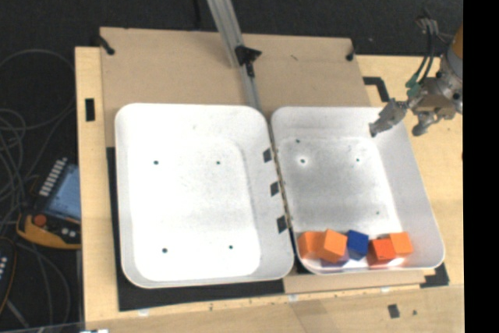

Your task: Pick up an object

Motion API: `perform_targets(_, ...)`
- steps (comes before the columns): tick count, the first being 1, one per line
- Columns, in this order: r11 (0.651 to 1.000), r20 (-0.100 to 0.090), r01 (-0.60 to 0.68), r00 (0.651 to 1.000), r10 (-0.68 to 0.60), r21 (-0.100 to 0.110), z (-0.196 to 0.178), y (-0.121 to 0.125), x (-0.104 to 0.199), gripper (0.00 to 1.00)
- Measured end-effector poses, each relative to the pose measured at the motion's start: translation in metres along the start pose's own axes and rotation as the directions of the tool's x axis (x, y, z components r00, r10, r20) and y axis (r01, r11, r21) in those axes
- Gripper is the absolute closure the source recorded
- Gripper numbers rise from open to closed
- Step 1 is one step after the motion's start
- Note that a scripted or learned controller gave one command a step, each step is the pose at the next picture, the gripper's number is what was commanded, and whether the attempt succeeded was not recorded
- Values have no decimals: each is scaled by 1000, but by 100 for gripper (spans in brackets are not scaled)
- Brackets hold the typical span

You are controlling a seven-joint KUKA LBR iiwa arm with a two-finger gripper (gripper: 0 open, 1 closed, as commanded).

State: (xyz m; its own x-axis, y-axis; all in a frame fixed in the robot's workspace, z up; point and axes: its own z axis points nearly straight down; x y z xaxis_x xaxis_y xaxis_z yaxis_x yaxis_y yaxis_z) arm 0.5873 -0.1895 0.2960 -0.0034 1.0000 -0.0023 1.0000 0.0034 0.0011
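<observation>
A pale wooden bench (226, 62) is standing on dark flooring, carrying two shallow white plastic bins side by side, with black cables (23, 90) trailing at the left beside a handheld control pendant (54, 203). A slanted metal rail (222, 0) is rising behind the bins. The left bin (191, 191) is sitting beside the right bin (359, 168), where orange blocks (323, 244) and a small blue cube (357, 242) are huddling along the near wall. The two-finger gripper (399, 121), its fingers spread and holding nothing, is hovering above that bin's far right corner, well apart from the blocks.
</observation>
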Motion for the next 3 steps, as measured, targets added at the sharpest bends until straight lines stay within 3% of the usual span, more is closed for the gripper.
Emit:
perform_targets(1, 1000, -2, 1, 1000, -1, 1, 20, -9, 28, 0)
perform_targets(3, 1000, -1, -3, 1000, 3, -1, 19, -9, 26, 0)
